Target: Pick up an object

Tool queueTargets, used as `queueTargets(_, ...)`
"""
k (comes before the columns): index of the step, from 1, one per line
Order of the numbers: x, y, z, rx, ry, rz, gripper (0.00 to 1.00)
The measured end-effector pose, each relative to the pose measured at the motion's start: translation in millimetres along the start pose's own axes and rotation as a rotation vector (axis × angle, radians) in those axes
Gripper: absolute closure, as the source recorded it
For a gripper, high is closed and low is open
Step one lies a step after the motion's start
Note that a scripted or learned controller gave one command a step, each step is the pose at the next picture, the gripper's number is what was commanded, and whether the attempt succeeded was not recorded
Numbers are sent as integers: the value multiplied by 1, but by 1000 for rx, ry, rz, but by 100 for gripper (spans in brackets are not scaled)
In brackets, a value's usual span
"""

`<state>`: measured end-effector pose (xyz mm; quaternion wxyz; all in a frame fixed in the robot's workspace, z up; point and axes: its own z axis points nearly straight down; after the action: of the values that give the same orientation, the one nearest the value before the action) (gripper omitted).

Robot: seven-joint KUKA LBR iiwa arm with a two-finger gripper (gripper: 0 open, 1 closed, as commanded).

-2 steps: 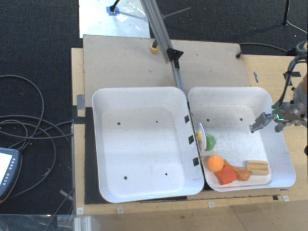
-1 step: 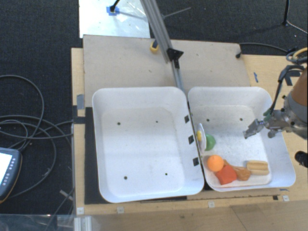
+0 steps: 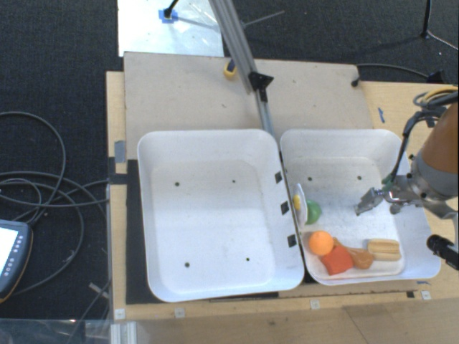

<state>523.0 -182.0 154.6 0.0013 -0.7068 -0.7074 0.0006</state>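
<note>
While over bin (image 3: 344, 156), hand (image 3: 367, 205) empty.

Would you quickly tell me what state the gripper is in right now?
Gripper: cannot be told; it hovers in the right bin, nothing visibly held.

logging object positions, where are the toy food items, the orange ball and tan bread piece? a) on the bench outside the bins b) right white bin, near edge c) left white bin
b: the round orange ball and the tan bread-shaped piece lie along the near edge of the right white bin.
</note>
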Motion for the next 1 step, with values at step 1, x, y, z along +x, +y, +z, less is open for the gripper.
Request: queueTargets(1, 9, 3, 47, 0, 1, -1, 0)
